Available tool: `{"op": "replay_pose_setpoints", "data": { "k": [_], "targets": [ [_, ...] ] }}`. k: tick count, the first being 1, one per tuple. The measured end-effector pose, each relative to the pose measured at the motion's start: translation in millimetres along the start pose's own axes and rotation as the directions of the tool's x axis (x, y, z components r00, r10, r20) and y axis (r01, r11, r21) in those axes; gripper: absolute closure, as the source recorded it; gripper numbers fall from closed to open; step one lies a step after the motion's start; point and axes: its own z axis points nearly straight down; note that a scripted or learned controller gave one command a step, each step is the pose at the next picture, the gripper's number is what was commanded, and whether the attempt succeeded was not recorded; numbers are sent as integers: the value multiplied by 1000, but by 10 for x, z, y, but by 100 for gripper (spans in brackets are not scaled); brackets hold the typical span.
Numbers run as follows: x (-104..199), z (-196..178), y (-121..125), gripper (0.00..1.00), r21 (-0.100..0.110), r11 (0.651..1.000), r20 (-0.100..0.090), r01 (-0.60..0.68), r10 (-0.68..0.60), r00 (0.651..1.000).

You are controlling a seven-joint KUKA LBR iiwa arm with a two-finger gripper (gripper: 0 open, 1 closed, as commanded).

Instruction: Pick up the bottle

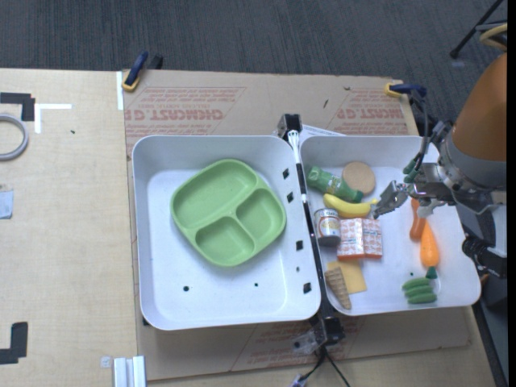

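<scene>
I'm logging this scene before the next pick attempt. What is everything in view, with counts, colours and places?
bins: 2, white, side by side on cardboard
plate: 1, green, three compartments, left bin
bottle: 1, green, right bin, upper left
cookie: 1, tan, beside the bottle
banana: 1, yellow, below the bottle
can: 1, silver, right bin's left side
packet: 1, red-white, middle
cone: 1, tan, lower left
carrot: 1, orange, right
green vegetable: 1, lower right
clamps: 2, blue-yellow, cardboard's top corners
gripper: 1, dark, over the right bin
</scene>
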Motion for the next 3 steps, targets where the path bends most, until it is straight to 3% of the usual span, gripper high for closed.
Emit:
{"op": "replay_pose_setpoints", "data": {
  "k": [1,2,3],
  "targets": [
    [-3,-91,3,100,1,1000,1,-1,1,1000],
    [-467,-175,-300,100,-2,984,1,177,-177,984],
    [349,555,-300,100,-1,927,1,376,-376,927]
  ]
}}
